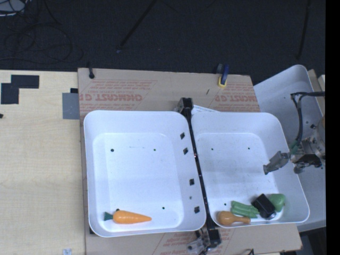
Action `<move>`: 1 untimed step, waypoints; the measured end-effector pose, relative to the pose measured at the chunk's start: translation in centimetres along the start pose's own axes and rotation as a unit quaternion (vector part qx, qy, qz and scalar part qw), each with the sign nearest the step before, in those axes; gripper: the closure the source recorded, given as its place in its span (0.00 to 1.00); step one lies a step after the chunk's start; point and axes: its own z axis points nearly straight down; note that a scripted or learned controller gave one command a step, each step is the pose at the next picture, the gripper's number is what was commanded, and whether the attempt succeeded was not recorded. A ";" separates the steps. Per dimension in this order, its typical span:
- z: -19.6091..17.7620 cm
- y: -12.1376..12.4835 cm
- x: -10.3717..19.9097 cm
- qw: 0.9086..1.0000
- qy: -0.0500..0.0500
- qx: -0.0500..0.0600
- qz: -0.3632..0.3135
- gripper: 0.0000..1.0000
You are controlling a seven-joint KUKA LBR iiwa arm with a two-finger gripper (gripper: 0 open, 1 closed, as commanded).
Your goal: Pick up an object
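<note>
My claw (pixel 291 162) hangs spread and holding nothing at the right bin's (pixel 240 122) edge, above the pile (pixel 255 210) crowded in its near corner.

Bins (pixel 95 142) — smooth glossy plastic.

Lab or robot test bench, judged by setup. Two white bins (pixel 135 122) set side by side on a cardboard sheet (pixel 159 92), laid over a pale wood bench (pixel 37 158). Loose cables (pixel 37 15) seen on dark floor behind. Toy carrot (pixel 131 217) and other plastic toys used as test items. Blue-yellow clamp (pixel 223 75) fixed at cardboard edge.
</note>
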 end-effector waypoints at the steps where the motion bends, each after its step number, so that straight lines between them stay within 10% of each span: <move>1: -16.5 8.5 0.2 1.000 -0.004 -0.010 -0.002 0.00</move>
